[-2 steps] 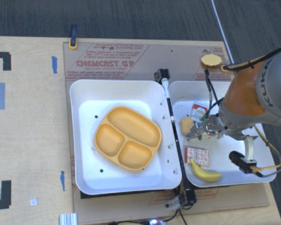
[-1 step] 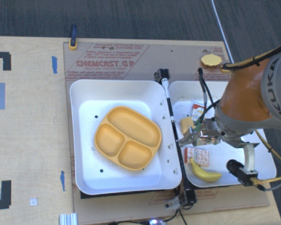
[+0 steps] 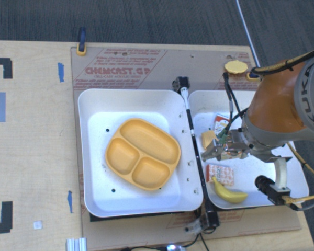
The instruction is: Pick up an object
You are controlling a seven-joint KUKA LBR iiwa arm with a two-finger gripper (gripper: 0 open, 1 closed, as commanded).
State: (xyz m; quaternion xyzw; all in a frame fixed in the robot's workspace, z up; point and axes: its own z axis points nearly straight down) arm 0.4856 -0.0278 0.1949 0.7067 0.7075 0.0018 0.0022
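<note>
A banana [image 3: 230, 192], smooth, curved and yellow, lies at the lower edge of the right bin [image 3: 298, 179], in the lower right of the frame; it looks the likeliest thing to lift, though the task names no particular object; just above it sits a flat packet [image 3: 222, 173] with a red and white checked print, and higher up a pale yellow block [image 3: 208, 139] and another printed packet [image 3: 221, 124], partly hidden. The tool [image 3: 220, 149], metallic and tangled with cables, hangs low over the middle of that bin, above the checked packet and beside the block; I cannot tell whether it is wide or narrow, and nothing is visibly held in it. The step in hand seems to be the approach before a grasp; the next move calls for settling onto one item and closing squarely on it. The left bin [image 3: 91, 156], shallow white plastic with rounded corners, carries a glossy orange divided plate [image 3: 143, 154] with three compartments; both bins rest on a pale wooden tabletop [image 3: 31, 156].
</note>
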